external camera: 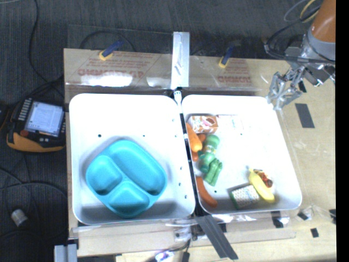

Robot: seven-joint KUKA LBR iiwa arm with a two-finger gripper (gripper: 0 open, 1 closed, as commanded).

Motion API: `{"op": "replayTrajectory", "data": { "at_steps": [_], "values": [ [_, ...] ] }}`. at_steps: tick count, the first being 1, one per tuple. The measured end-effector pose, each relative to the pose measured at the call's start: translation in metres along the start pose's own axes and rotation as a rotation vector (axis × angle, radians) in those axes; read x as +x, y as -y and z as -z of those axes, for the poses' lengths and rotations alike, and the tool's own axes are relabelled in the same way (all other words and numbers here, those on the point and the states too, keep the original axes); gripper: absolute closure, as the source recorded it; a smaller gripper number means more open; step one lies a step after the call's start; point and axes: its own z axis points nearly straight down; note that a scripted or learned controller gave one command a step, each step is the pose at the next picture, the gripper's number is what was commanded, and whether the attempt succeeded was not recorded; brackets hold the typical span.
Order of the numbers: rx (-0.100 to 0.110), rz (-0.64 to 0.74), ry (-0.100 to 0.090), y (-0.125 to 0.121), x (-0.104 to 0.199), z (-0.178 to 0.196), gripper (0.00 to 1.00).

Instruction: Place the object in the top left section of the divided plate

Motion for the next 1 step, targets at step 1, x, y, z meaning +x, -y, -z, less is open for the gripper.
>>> {"op": "replayTrajectory", "data": {
  "at_steps": [1],
  "values": [
    [0.0,0.261,-0.004,0.0002,0.0008,-0.009,1.0]
  ]
}}
